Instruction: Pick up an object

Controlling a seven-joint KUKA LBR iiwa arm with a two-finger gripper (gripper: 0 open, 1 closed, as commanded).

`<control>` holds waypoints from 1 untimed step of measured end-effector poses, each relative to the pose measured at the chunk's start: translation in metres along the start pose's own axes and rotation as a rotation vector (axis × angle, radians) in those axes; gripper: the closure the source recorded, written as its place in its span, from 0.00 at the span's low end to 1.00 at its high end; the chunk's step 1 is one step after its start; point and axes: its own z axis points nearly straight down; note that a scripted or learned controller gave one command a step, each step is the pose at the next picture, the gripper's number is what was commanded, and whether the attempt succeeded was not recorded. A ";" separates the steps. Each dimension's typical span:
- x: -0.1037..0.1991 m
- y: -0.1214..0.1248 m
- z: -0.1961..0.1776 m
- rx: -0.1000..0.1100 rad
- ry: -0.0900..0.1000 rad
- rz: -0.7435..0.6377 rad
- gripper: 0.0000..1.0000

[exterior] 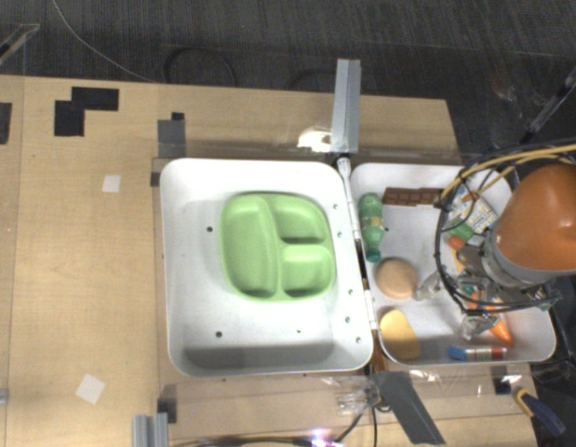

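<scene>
The arm (539,226) reaches down into the right bin (427,177), its orange band hiding the tool, so its state cannot be told. Objects lie in that bin: a green bottle (371,222) by the left wall, a brown bar (413,196) near the back, a tan ball (395,277), a yellow piece (399,331) and a marker (478,352) (front edge). The left bin (190,250) holds a green divided tray (274,245).

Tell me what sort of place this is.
Probably a robotics lab test bench: a cabled robot arm reaches over two white bins on a wooden bench, one holding a green divided tray, the other small toy-like items.
</scene>
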 end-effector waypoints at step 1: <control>0.012 -0.018 0.000 -0.003 -0.002 -0.449 0.00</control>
